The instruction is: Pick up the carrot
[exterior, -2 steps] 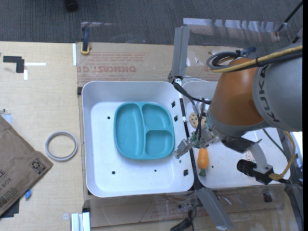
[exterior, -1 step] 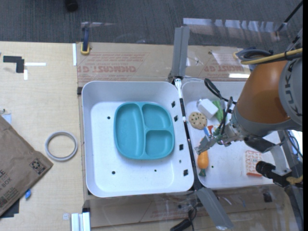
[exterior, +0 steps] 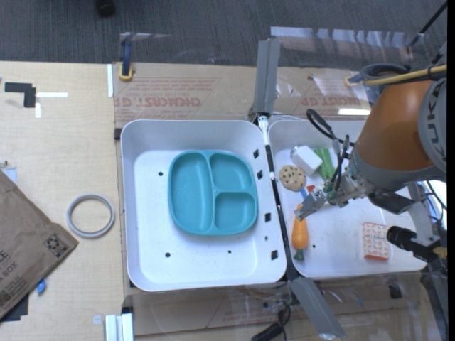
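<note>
carrot point(exterior: 300, 234) lies at left wall of right bin point(exterior: 398, 265), long axis running up-down in view, green end toward claw point(exterior: 310, 206); claw hangs just above it; you cannot tell claw state; drop nearly straight down.

Dark grey carpet point(exterior: 213, 13) is running across the top, with a black caster point(exterior: 105, 6) sitting on it near the left. The light wood tabletop point(exterior: 57, 155) is taking up the left side, pretty evenly lit, no harsh shadows. A roll of tape point(exterior: 90, 214) is lying flat on it, and a brown cardboard box point(exterior: 25, 251) is poking in from the lower left corner at an angle. Flattened cardboard point(exterior: 185, 94) with red print is lying along the back, and a blue clamp point(exterior: 126, 59) is gripping its upper left edge. A black bracket point(exterior: 20, 91) is sitting by the far left.
</note>
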`<state>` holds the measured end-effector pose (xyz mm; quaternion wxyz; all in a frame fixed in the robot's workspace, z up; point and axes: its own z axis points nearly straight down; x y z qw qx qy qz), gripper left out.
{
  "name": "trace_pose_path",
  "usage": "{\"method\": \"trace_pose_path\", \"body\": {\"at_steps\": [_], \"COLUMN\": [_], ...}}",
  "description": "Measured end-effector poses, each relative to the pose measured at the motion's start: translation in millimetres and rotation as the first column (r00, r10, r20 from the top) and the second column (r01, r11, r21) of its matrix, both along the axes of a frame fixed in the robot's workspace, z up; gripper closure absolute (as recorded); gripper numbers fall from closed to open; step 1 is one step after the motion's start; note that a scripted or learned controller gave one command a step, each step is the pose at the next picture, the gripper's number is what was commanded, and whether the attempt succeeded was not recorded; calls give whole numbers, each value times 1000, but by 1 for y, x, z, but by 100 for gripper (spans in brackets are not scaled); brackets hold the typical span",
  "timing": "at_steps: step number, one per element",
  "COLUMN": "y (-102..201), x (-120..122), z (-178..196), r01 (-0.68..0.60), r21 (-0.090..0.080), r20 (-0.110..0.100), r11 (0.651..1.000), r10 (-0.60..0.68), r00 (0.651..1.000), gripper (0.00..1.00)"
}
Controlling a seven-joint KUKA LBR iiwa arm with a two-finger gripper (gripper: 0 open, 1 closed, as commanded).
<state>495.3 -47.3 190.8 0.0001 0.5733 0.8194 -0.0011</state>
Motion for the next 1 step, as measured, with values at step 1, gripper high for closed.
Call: {"method": "trace_pose_path", "body": {"at_steps": [1], "y": [-10], "x": [-1], "z": [0], "r01": [83], "r21": [1], "r20": [0], "r11": [997], "r10": [-83], "r00": [997], "gripper": [0]}}
